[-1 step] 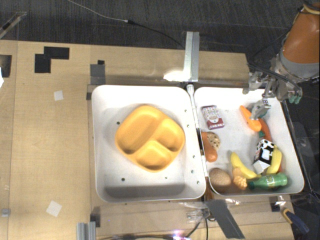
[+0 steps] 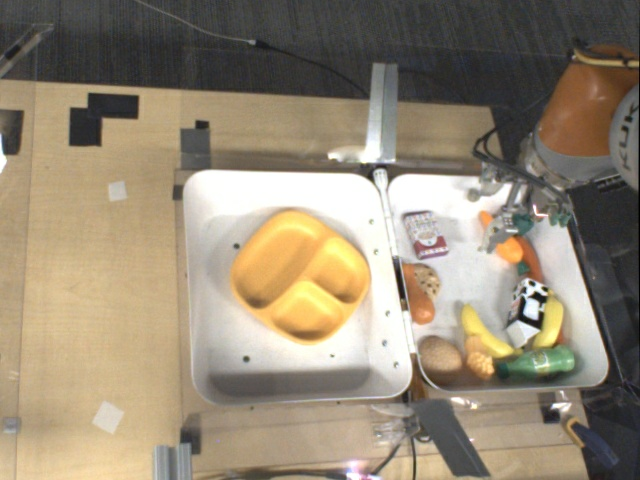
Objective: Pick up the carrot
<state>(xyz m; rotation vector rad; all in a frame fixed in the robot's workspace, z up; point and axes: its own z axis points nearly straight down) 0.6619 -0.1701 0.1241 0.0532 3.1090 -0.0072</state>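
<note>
At the near edge of the right bin (image 2: 598,340) a green bottle (image 2: 538,364) lies on its side along the front wall, with a brown potato (image 2: 438,354) in the near left corner. Between them sits a small yellow-orange piece (image 2: 480,364), too small to name. Just behind, one banana (image 2: 484,333) curves across the floor and a second banana (image 2: 550,323) stands against a black-and-white carton (image 2: 526,302), which is tilted beside it.

Farther back along the left wall of this bin lie an orange-red sausage-like item (image 2: 422,309) and a speckled cookie (image 2: 426,281), touching each other. Behind them is a red-and-white packet (image 2: 424,233), lying flat.

The left bin (image 2: 210,368) holds a yellow divided plate (image 2: 299,273), sitting a little askew near its middle, with three compartments.

The carrot (image 2: 518,253) lies in the back right part of the right bin, its orange body running toward the right wall, near the carton but apart from it. The gripper (image 2: 512,218) is directly over the carrot's far end, with the fingers pointing down at it; whether they are wide or narrow, or closed on the carrot, I cannot tell. A small orange bit (image 2: 485,219) shows just left of the gripper.

Behind the gripper the arm (image 2: 590,108) rises at the right, its orange band rounded and large. A metal post (image 2: 383,113) stands on the wooden tabletop (image 2: 90,298) behind the seam between the two bins, and a thin cable (image 2: 200,30) trails over the dark floor beyond.
</note>
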